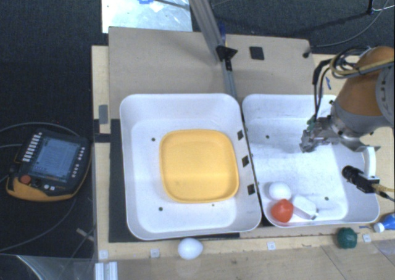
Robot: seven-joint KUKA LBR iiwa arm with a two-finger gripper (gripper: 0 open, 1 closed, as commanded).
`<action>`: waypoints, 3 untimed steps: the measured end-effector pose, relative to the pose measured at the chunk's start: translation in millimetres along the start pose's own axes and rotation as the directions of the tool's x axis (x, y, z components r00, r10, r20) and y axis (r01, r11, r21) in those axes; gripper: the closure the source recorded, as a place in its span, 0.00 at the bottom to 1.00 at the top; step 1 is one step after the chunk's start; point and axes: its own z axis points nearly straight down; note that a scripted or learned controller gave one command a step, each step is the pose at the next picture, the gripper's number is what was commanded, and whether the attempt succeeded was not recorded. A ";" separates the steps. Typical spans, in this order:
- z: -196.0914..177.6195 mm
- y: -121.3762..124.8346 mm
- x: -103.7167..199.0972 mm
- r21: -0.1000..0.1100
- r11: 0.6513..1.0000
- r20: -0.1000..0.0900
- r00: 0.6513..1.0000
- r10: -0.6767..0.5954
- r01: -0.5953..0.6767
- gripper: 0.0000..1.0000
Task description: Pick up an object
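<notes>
Red ball, no long axis, sat in right bin's near-left corner, touching white egg and white block. Gripper hovered mid-bin; finger state indiscernible.

Yellow plate — left bin

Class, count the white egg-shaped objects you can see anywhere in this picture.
2. One white egg lies in the right bin, near its front edge, touching the red ball. The other lies outside on the bench, before the left bin. The arm may hide others.
</notes>
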 end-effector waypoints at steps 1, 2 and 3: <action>-57.3 2.5 -9.7 -0.004 1.000 0.001 1.000 0.000 0.000 1.00; -104.2 2.9 -18.3 -0.003 1.000 0.001 1.000 0.000 0.000 1.00; -156.5 3.7 -18.5 -0.003 1.000 0.001 1.000 -0.001 0.001 1.00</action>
